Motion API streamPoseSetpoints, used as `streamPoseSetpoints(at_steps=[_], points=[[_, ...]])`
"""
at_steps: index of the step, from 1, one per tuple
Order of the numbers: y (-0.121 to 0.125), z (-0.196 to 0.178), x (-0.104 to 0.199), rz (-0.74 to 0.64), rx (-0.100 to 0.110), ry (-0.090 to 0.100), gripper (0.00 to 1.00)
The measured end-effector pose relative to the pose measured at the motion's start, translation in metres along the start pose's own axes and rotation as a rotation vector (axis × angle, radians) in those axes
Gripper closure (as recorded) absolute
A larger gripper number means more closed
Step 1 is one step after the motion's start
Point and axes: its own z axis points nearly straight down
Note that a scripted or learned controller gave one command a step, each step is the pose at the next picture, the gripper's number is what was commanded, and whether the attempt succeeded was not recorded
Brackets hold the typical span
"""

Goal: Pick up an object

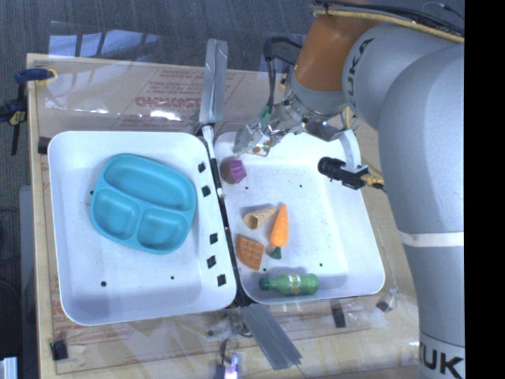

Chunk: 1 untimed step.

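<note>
— Where is your pincer (254, 139) now?

— Over the far-left corner of the right bin (347, 235), just beyond the small purple toy (233, 170). Whether it is wide or narrow I cannot tell; it is a blur of metal from this angle, and I see nothing between it.

— Which object would you take?

— The purple toy is nearest, close to the divider between the bins. It looks light, rounded, hard plastic, so likely to slip or roll; I'd close across its widest part.

— And the others?

— Nearer in the same bin: a cone (259, 215), a carrot (278, 226), a waffle (249, 252) and a green bottle (290, 283) lying on its side. The carrot looks easiest, gripped across its thick middle. The blue tray (144, 202) in the left bin (71, 275) seems too broad.
</note>
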Motion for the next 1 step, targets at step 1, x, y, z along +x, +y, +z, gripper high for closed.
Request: streamPoseSetpoints(at_steps=[1], points=[[-0.0021, -0.0232, 0.0422, 0.287, 0.005, 0.001, 1.00]])
